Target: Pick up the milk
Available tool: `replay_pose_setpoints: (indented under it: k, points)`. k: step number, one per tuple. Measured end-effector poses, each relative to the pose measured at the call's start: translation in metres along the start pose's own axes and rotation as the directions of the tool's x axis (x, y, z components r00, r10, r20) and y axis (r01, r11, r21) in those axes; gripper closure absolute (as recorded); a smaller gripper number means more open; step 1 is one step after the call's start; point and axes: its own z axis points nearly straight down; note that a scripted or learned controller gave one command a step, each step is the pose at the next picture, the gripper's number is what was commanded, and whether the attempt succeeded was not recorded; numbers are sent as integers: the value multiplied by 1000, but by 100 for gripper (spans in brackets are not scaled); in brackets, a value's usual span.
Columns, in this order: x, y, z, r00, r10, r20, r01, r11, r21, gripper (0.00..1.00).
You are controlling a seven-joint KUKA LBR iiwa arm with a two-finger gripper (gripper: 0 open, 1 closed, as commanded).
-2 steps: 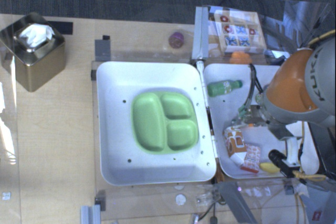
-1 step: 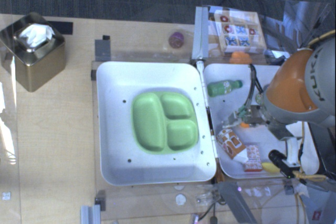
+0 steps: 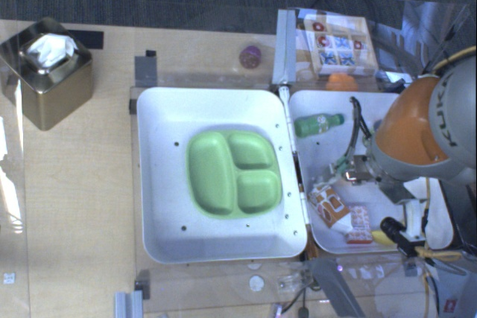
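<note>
I see the wooden bench (image 3: 67, 182) carrying two white bins: the left bin (image 3: 160, 160) holds one green plate (image 3: 233, 172) with three compartments, and the right bin (image 3: 322, 102) holds the loose goods. The single grey and orange arm (image 3: 414, 132) comes in from the right and covers much of the right bin's far side. Its gripper (image 3: 346, 169) hangs low over the bin's middle, and I cannot tell from here whether it is open or closed, nor that it has anything. Off to the left stands one brass tissue box (image 3: 51, 83), well apart. Behind the right bin lies one printed box (image 3: 335, 43). In the right bin I count one green bottle (image 3: 318, 124) on its side near the back, one brown snack packet (image 3: 329, 205) just below the gripper, and one small red-and-white carton (image 3: 359, 224), which I take for the milk, near the front wall beside the packet. A small purple ball (image 3: 250, 56) sits on the bench behind the left bin.
</note>
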Motion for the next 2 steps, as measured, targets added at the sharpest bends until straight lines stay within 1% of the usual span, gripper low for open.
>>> replay_pose_setpoints:
  k: [1,2]
  points:
    - [0,0,0,1000,20,1,-20,1000,0,0]
    - [1,-2,1,995,102,1,-102,995,3,0]
